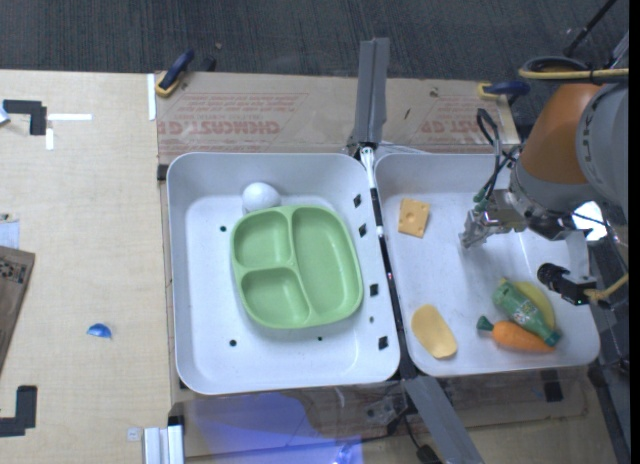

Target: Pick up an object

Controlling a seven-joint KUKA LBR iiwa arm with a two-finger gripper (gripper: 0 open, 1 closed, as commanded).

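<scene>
Gripper (478, 229) hangs over right bin (455, 177), far part. Cannot tell if jaws are apart or together. Nothing seen between them. Cheese piece (414, 217) just left of gripper. Yellow chip (435, 332) near front. Green bottle (526, 312), banana (541, 300), carrot (518, 337) bunched at right. Green plate (297, 267), white ball (261, 195) in left bin (200, 282).

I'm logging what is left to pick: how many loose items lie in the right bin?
4, possibly more hidden under the arm: a cheese wedge near the far left, a yellow chip-like piece at the near left, and a green bottle beside a carrot at the near right.
</scene>
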